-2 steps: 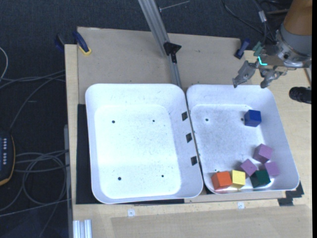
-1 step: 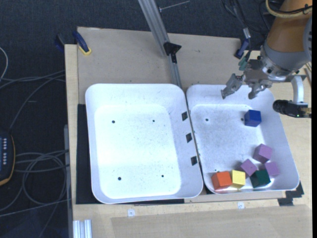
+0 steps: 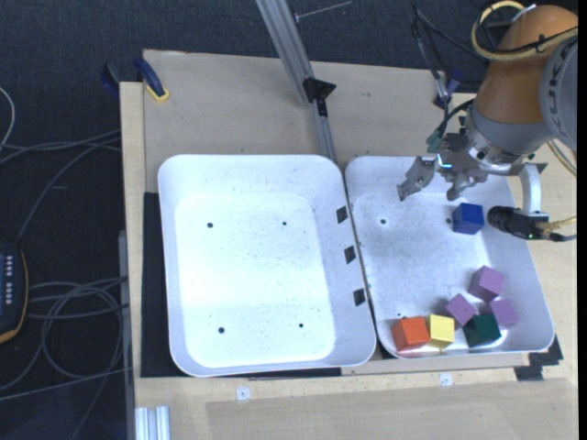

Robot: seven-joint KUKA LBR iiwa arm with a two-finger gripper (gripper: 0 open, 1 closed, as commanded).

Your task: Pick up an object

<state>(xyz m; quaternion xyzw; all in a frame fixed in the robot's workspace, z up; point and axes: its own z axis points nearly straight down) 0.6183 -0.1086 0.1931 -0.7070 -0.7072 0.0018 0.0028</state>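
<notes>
1. Hovering over the right bin [image 3: 385, 273], the pincer [image 3: 435, 181] hangs spread, gripping nothing.
2. Blue cube [image 3: 468, 218] sits just beside it.
3. Other cubes [image 3: 454, 319] cluster at the bin's near corner.

Arm [image 3: 527, 58]: the picture's right edge cuts it off, so its far part is out of sight.
Right bin [image 3: 404, 273]: the arm covers its back right corner.
Green block [image 3: 481, 331]: a yellow block [image 3: 442, 328] and two purple blocks sit in front of it and hide part of it.
Dark box [image 3: 9, 287]: the left edge cuts it in half; its small buttons are too tiny to read.
Metal pole [image 3: 292, 49]: its top runs out past the top edge.
Desk [image 3: 238, 99]: the bottom edge cuts off its front.
</notes>
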